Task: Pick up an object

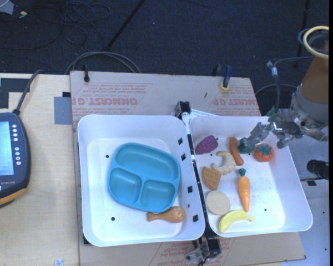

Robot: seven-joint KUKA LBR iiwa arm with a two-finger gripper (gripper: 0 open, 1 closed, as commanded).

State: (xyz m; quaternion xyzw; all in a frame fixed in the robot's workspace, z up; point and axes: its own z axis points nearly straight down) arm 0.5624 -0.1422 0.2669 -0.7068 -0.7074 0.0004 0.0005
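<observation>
The right bin [299, 204] holds several toy foods. A red tomato [263, 153] lies at its far right side. Beside it are a red sausage [235, 151], purple grapes [206, 144], a pale croissant [226, 163], a waffle wedge [211, 178], a carrot [243, 190], a round cookie [217, 202] and a banana [235, 220]. My gripper [265, 140] hangs just above the tomato, open, one finger near the sausage's far end and the other right of the tomato. Nothing sits between the fingers.
The left bin [94, 137] bears a blue divided plate [144, 176] and a chicken drumstick [166, 215] near its front wall. A ridge [188, 165] divides the two bins. A teach pendant [5, 154] lies on the bench at far left.
</observation>
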